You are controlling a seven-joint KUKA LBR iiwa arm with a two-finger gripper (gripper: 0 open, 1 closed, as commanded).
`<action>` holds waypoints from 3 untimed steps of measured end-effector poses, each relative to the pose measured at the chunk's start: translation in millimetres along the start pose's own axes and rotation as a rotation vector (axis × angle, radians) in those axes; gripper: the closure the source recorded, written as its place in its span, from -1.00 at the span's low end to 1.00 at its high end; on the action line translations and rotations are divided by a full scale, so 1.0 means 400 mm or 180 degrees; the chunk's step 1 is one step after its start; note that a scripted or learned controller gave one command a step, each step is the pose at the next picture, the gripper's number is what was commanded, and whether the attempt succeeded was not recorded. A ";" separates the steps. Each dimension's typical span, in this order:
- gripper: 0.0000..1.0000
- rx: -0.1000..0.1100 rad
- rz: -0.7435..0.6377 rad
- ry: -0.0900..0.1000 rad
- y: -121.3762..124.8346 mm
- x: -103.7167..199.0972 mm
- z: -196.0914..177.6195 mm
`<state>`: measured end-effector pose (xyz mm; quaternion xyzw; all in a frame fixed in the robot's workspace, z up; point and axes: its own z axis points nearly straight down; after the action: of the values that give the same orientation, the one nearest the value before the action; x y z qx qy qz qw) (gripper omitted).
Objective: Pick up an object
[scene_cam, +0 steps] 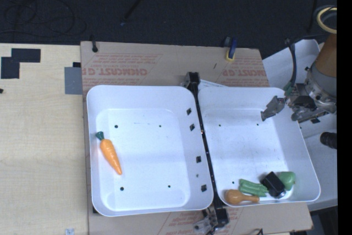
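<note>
Toys lay in two places: a carrot alone in the left bin, and a heap in the right bin's near corner, awkward against the walls. We saw the pincer spread open, empty, over the far right rim.

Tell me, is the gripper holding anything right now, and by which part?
Nothing is held. The gripper hangs over the right bin's upper right edge, fingers spread with nothing between them.
</note>
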<state>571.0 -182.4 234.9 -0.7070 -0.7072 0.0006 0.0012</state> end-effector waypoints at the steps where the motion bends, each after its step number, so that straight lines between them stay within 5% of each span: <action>1: -1.00 -0.0027 -0.0026 -0.0001 0.075 0.213 -0.199; 2: -1.00 -0.0033 -0.0023 0.0002 0.053 0.360 -0.432; 3: 1.00 0.0005 -0.0018 -0.0008 0.052 0.353 -0.440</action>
<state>592.4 -41.3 411.0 -0.7050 -0.7092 0.0021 0.0009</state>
